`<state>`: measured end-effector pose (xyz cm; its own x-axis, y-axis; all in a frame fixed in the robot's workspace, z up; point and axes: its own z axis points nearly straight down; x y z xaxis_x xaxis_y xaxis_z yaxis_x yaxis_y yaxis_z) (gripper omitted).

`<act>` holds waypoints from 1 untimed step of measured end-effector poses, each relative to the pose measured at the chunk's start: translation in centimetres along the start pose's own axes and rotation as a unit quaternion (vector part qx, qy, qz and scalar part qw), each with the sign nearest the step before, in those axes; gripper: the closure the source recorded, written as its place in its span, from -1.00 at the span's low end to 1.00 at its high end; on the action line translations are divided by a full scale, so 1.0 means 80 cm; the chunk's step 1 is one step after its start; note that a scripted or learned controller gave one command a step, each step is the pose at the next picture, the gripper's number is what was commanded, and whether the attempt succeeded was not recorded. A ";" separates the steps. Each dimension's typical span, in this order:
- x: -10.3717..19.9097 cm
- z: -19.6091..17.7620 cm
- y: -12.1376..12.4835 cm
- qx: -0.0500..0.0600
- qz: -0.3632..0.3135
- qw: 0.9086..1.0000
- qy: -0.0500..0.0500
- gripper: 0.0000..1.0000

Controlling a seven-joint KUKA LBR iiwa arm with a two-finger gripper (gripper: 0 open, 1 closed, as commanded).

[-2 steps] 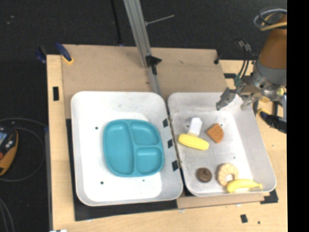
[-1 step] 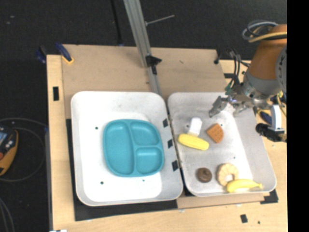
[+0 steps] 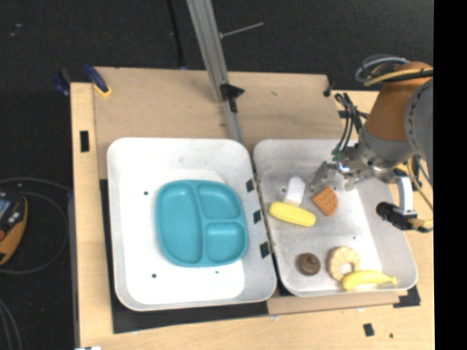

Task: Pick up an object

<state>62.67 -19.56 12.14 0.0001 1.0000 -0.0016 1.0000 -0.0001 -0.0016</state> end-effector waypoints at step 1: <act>-0.001 -0.018 0.002 -0.003 0.000 1.000 -0.001 1.00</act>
<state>62.83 -19.67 13.61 0.0000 1.0000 -0.0033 1.0000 0.0000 0.0042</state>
